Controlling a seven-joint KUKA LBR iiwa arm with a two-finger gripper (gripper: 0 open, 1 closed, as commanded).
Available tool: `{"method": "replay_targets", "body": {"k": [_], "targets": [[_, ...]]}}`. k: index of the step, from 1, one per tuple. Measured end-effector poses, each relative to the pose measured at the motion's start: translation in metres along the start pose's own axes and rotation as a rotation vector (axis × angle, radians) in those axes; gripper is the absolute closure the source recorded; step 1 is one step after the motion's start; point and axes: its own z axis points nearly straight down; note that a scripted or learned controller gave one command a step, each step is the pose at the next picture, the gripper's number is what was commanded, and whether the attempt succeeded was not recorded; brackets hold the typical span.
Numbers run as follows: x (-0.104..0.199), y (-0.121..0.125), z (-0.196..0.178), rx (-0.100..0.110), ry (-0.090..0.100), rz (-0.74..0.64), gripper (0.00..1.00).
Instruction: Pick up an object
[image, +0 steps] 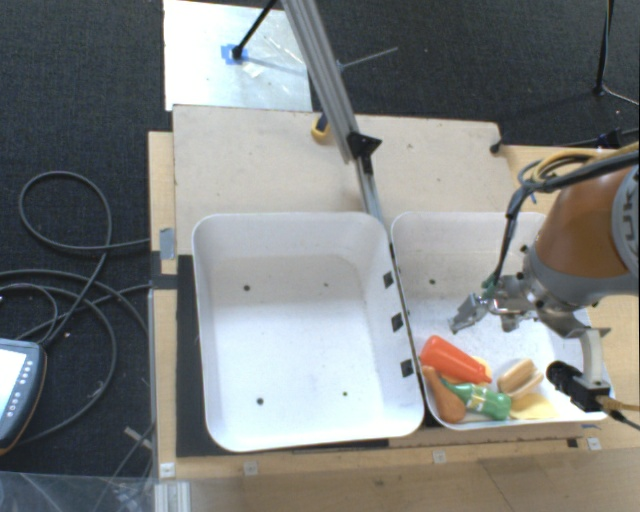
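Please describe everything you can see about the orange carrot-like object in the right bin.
The orange carrot-like toy lies on its side in the right bin, near that bin's front left corner. It is bright orange, smooth and looks like plastic, tapered, with its long axis slanting from upper left to lower right. It rests in a small pile: a green toy lies just in front of it, and a darker orange piece appears to touch it from below. The gripper hangs above and behind it, apart from it.

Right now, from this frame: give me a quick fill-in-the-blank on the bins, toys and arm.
1. The toy food lies in the ____ bin.
2. The orange carrot sits near that bin's ____ edge.
3. The gripper hangs over the ____ bin.
Missing: right; front; right.
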Motion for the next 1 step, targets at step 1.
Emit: {"method": "replay_targets", "body": {"k": [1], "targets": [[0.0028,0.0038,0.0618,0.000,0.000,0.001,0.00]]}}
